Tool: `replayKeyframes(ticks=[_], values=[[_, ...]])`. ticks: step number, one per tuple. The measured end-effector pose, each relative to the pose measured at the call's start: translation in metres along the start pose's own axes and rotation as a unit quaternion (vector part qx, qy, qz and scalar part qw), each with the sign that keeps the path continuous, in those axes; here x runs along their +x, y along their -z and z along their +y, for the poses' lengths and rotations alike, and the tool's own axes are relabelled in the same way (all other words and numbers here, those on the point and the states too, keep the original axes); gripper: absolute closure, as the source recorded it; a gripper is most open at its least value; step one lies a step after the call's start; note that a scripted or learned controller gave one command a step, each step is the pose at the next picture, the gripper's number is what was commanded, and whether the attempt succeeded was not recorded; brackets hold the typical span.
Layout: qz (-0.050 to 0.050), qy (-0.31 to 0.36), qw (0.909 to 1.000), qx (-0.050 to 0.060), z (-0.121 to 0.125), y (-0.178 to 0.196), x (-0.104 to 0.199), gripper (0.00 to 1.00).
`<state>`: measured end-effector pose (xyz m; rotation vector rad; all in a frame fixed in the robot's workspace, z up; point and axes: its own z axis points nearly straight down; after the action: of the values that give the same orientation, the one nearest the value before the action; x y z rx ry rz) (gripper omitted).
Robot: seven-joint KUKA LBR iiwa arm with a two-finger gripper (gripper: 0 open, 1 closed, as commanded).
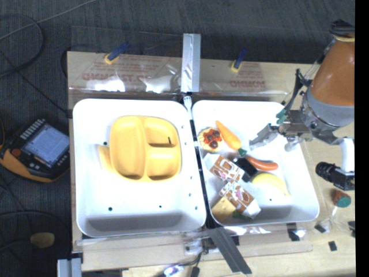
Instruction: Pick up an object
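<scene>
The right bin [300,206] holds several toy foods. An orange carrot [228,135] lies beside a round pastry with red topping [209,138]. A red sausage [262,164] lies mid-bin, with a black block [245,167] at its left end. Two brown-and-white cartons [226,169] [239,198] and a pale yellow fruit [269,183] lie nearer the front. My gripper [274,142] hovers over the bin's upper right part, just above the sausage. It is open, with nothing between its fingers.
A yellow divided tray [144,146] lies in the left bin [86,178]. A metal divider strip [191,68] runs between the bins at the back. A handheld pendant [40,149] lies on the floor at the left.
</scene>
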<state>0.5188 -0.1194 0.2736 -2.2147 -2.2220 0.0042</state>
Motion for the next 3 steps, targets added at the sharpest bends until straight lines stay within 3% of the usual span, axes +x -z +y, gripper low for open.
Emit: replayKeyframes(ticks=[1, 2, 3], values=[[0.000, 0.101, 0.9949, 0.000, 0.046, -0.083, 0.018, 0.00], [0.000, 0.070, 0.9975, 0.000, 0.020, -0.105, -0.019, 0.00], [0.000, 0.084, 0.9964, -0.001, 0.052, -0.079, -0.054, 0.00]])
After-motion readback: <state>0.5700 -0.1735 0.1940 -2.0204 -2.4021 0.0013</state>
